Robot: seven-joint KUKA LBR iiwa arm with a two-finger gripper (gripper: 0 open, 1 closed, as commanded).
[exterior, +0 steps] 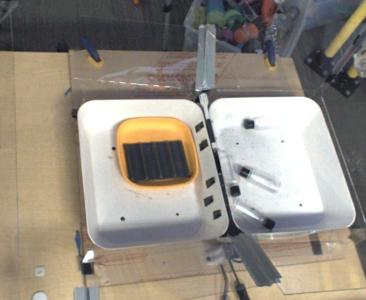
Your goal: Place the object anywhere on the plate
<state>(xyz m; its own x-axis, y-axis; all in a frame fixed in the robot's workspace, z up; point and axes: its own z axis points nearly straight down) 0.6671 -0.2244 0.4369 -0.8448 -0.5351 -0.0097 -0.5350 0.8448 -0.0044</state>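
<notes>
Dark ridged block lying on the orange plate, left bin.

Gripper: how far it is open and what it has hold of cannot be told, so the block's place relative to it cannot be stated either. The dark ridged block point(156, 160) lies flat inside the orange plate point(151, 127), filling most of its floor, long side across the view. The plate sits in the left bin point(95, 167), toward the far half and nearer the divider than the outer wall. The right bin point(308, 155) holds three clear black-capped tubes: one point(249, 124) at the far side, one point(258, 179) near the middle, one point(253, 215) by the near wall (all well apart from the plate). Both bins rest on the wooden bench point(26, 167).
</notes>
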